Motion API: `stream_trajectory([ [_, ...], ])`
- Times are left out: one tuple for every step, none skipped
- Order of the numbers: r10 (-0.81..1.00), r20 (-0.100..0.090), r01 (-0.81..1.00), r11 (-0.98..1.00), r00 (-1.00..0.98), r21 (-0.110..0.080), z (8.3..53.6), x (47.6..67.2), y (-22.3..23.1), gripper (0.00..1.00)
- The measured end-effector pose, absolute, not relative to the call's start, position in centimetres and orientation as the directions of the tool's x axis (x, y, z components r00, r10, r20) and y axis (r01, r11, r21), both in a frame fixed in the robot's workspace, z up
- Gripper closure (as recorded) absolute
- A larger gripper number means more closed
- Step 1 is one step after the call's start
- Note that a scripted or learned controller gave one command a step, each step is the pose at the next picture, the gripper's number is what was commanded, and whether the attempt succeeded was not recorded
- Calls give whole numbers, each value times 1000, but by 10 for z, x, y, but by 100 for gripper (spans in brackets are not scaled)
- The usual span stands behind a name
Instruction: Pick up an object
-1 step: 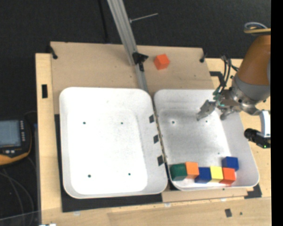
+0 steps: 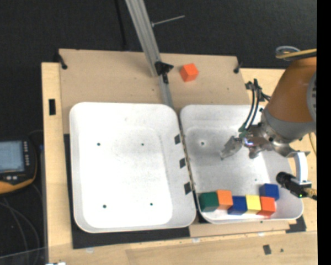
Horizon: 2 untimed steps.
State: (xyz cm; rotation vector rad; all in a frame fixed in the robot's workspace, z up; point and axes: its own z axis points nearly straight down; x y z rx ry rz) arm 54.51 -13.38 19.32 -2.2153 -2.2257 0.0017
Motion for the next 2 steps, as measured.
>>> stream_trajectory([
  [1000,0,1000,0,0,1,193,546,-135,0],
  [1000,-1,1000,-4,4,4,96,527,-178,0],
])
